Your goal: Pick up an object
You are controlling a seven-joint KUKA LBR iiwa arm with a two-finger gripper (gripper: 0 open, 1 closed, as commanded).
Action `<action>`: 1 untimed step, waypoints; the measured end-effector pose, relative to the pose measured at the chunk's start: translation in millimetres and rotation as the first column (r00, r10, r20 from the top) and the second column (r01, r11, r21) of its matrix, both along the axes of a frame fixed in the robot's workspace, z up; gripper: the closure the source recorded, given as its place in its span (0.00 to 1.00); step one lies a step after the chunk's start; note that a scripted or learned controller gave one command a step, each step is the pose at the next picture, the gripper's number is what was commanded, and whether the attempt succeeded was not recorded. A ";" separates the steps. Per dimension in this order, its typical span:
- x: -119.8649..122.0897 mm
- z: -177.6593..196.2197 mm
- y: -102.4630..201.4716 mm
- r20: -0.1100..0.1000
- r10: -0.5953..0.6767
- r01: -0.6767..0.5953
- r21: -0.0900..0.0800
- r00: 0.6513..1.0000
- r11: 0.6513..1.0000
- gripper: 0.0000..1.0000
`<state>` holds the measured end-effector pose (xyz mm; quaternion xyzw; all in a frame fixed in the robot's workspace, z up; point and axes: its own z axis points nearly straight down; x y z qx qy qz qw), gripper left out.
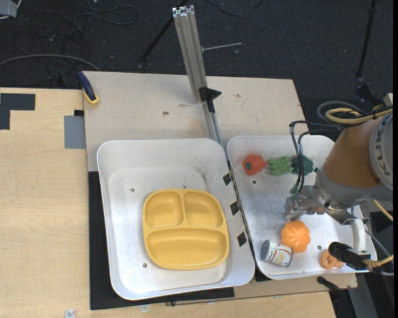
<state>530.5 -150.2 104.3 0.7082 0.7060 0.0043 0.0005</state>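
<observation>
In the right bin (252,204), a red-orange toy (254,164) lies at the far left with a green leafy toy (278,166) beside it and a teal piece (305,163) just past that. An orange pumpkin-like toy (295,236) sits near the front, with a small tin can (276,254) on its side to its left. An orange ring (330,261) lies at the front right. My gripper (298,208) hangs low over the bin, just behind the pumpkin toy and apart from it. Nothing shows between its fingers.
The left bin (119,177) holds a yellow divided plate (185,228). An aluminium post (191,52) rises behind the bins. A blue and yellow tool (87,87) lies on the bench at the back left.
</observation>
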 end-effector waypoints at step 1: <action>4.5 44.5 -6.5 -0.005 0.004 -0.004 -0.006 1.000 1.000 1.00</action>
